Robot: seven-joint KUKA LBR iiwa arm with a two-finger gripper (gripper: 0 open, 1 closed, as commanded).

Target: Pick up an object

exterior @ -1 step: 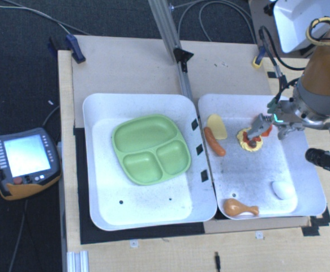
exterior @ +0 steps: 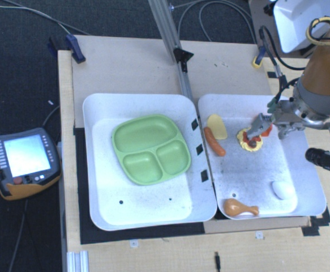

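Toy food piece (exterior: 249, 141) — a small yellow disc with red on top — lies in the right bin (exterior: 306, 169), near its upper middle. We judge it light, stiff plastic, probably smooth, so it could skid or tip if pinched off-centre; a hold across its outer rim looks safest to us. The gripper (exterior: 260, 129) hangs directly over it, reaching in from the right, with red showing at its tip. Whether its fingers are spread or pinched we cannot tell, nor whether they touch the toy. The gripper covers part of the toy, so its full shape is unclear to us. Nearby lie an orange sausage (exterior: 214, 141), a yellow piece (exterior: 217, 127), a drumstick (exterior: 240, 208) and a white lump (exterior: 282, 190). The left bin (exterior: 97, 152) holds a green divided plate (exterior: 151, 149).
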